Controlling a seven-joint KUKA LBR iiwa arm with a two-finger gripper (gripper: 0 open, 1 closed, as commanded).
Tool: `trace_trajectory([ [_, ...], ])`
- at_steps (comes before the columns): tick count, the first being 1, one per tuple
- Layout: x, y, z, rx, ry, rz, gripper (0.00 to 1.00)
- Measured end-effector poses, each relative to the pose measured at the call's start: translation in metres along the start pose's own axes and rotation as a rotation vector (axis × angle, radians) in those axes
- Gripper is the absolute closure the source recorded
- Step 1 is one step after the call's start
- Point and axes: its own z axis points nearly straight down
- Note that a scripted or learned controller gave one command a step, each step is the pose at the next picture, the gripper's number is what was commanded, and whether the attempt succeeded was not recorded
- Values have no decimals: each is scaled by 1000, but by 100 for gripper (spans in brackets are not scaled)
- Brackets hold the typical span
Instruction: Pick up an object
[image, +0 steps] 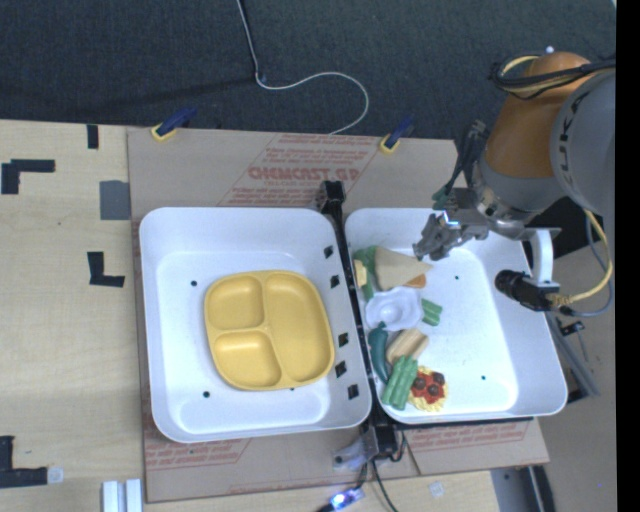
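The left bin (165, 330) holds one item: a yellow divided plate (268, 329) with three compartments, lying flat near the bin's centre. Nothing rests on the plate.

A black clip strip (343, 300) runs along the seam where the two bins meet, apparently joining them so that neither shifts under contact.

The right bin (510, 385) contains the candidate objects, all crowded against its left wall from roughly 10 o'clock to 7 o'clock of the bin. At the top of the group lies a tan wedge (398, 268), like a toy slice of bread or cheese, with a green piece just beside it at 9 o'clock. Below it sits a white crumpled item (395, 309), touching a small green piece at its 3 o'clock. Lower still lie a dark teal curved piece (379, 350), a tan block (406, 344), a green ribbed vegetable (401, 381) and a red-and-yellow toy (431, 388). The items overlap, so isolating one is judged difficult.

The gripper (436, 240) hovers at 1 o'clock of the tan wedge, close above it. Whether it is spread or closed cannot be determined, and nothing is seen held. The wedge is judged the likely target
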Motion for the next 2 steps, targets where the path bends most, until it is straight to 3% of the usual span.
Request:
trace_trajectory([
  [2, 110, 21, -14, 3, 1, -4, 100],
])
